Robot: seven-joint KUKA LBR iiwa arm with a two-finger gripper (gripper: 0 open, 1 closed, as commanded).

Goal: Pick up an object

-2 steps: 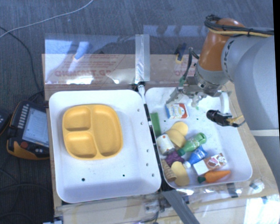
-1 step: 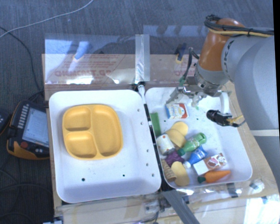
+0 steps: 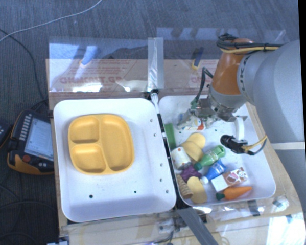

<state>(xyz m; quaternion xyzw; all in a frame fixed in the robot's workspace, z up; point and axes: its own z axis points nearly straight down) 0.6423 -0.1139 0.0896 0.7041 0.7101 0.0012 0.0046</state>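
The arm comes in from the right of the frame, and its pincer (image 3: 199,113) sits low over the upper left part of the right bin (image 3: 257,155), above a small pale item I can't make out. Whether the pincer is open or closed, I cannot tell; it is too blurred.

The pickable things crowd the lower half of that bin: a yellow banana-like toy (image 3: 194,144), a green bottle (image 3: 212,156), a blue block (image 3: 216,170), a small carton (image 3: 235,177), and a carrot (image 3: 237,193) near the lower right corner. They lie touching, so I'd guess a grab could nudge neighbours, catch two at once, or slip off a rounded toy. A black cable loop (image 3: 235,143) hanging near the wrist might also snag.

The left bin (image 3: 146,196) holds a yellow divided tray (image 3: 100,143). Both bins rest on a tabletop with clear plastic sheeting behind. Dark carpet surrounds it, with a handheld controller (image 3: 29,144) on the floor at left.
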